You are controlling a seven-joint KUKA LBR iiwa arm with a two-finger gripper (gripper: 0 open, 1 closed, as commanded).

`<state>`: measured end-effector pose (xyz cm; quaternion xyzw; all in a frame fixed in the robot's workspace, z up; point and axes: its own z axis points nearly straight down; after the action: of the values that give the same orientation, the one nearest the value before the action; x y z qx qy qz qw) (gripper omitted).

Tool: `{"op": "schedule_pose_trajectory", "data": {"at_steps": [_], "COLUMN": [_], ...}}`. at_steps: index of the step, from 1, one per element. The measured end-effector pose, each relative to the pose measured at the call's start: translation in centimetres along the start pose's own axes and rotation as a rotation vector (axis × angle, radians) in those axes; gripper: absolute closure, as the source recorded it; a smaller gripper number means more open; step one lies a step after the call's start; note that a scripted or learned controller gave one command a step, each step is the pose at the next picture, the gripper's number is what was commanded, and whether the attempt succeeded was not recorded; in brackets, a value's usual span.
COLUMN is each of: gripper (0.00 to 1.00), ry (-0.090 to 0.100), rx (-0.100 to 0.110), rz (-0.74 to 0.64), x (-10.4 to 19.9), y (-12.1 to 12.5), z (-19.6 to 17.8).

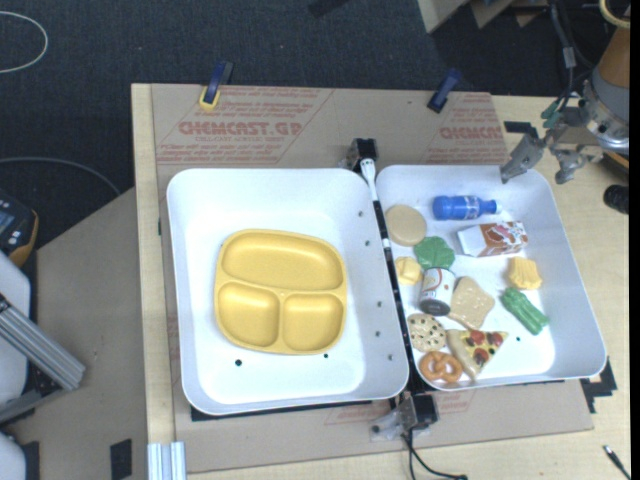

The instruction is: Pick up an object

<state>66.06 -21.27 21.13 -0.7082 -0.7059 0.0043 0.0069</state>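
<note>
Watching: I am seeing the gripper (pixel 546 160) hanging at the far right corner of the right bin (pixel 575 268), over its rim.
Jaws: they are standing apart, with nothing between them.
Arm: it is reaching in from the right, well above the toys.
Right bin: it is holding a heap of toy food, all lying on the bin floor.
Bottle: a blue bottle (pixel 463 207) is lying on its side near the far wall, nearest to the gripper but apart from it.
Carton: a red and white carton (pixel 492 238) is lying just in front of the bottle.
Cookie: a tan round (pixel 406 224) is sitting by the left wall, with a green piece (pixel 435 253) just beside it.
Can: a small can (pixel 437 290) is lying near the middle, touching a slice of toast (pixel 472 303).
Right side: I am seeing a yellow piece (pixel 524 273) and a green pickle (pixel 525 311) near each other.
Near end: a pizza slice (pixel 480 346), a pretzel (pixel 441 369) and a chip cookie (pixel 428 331) are crowding together.
Left bin: the left bin (pixel 190 268) is holding a yellow tray (pixel 281 290) with three wells.
Surface: both bins are resting side by side on a brown board (pixel 160 138).
</note>
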Motion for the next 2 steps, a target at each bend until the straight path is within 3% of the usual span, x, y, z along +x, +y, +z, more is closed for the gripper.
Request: {"op": "schedule_pose_trajectory", "data": {"at_steps": [1, 2], "gripper": [0.0, 0.0], "ry": [-0.004, -0.004], "rx": [-0.015, -0.013], "rz": [-0.003, -0.004], "x": [0.1, 0.0], "y": [0.3, 0.2], "z": [-1.1, 3.1]}}
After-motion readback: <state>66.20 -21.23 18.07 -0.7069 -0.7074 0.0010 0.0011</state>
